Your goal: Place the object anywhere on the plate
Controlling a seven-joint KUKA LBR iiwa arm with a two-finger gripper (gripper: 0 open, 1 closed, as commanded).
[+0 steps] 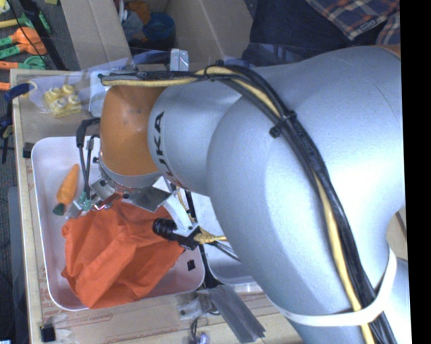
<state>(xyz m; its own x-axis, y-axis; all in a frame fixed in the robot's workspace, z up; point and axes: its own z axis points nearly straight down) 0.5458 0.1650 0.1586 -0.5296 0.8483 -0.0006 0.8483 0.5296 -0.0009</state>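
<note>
Beyond the bench, cardboard boxes at the far side and green and orange toys point(6, 41) at the far left; on the bench's far left corner, a bag of small yellow pieces point(61, 101). Likely the task's thing: a carrot point(68, 185), lying aslant on the far left floor of the left bin point(40, 209), just beside the gripper point(89, 202). Cannot tell whether the gripper is open or closed, tucked as it is beneath the orange wrist. For a good pick, come down square over the carrot's middle, close across its narrow width, lift straight up. Beware the crumpled orange cloth point(119, 256) touching the gripper's near side: easily snagged and dragged along. Right bin point(230, 276) mostly under the arm point(300, 172), so judge the drop spot with care
</note>
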